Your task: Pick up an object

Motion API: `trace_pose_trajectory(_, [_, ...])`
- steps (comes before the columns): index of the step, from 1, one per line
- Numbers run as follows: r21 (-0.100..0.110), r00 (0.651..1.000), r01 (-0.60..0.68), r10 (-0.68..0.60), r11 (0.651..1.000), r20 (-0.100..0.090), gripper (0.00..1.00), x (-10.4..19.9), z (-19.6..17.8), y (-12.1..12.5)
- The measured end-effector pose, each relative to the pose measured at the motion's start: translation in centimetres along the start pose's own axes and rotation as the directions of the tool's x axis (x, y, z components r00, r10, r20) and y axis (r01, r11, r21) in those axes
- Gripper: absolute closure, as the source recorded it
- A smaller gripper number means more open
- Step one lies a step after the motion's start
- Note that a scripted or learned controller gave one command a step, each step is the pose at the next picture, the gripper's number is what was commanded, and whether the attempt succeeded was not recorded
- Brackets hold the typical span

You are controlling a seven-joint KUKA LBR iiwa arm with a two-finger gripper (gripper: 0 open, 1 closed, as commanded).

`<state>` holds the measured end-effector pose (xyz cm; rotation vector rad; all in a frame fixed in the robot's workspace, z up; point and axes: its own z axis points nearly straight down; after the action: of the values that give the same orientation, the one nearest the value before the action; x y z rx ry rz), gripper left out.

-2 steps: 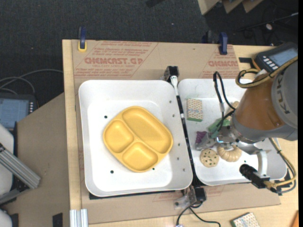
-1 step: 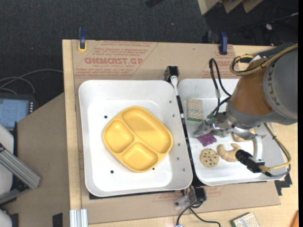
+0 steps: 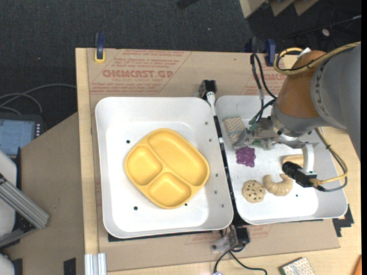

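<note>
One cookie (image 3: 253, 191), one croissant (image 3: 278, 184), one purple toy (image 3: 246, 156); gripper (image 3: 256, 137) state unclear.

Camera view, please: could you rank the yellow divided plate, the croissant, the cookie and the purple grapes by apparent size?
1. Yellow divided plate
2. Croissant
3. Cookie and purple grapes: look alike, so unranked.

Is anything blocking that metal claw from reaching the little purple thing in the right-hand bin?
Nothing visible stands in the way. The gripper hangs just above and right of the purple grape bunch, with bare bin floor between them. The cookie and croissant lie nearer the front, off that path.
</note>
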<state>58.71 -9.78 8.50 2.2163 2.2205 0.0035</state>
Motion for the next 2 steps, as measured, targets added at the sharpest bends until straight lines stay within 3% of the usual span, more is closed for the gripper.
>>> trace_pose_trajectory(1, [0.015, 1.000, -0.011, 0.011, 1.000, -0.002, 0.00, -3.6, 0.1, -11.4])
trace_pose_trajectory(2, [0.003, 1.000, -0.004, 0.004, 1.000, 0.000, 1.00, -3.3, -1.0, -10.8])
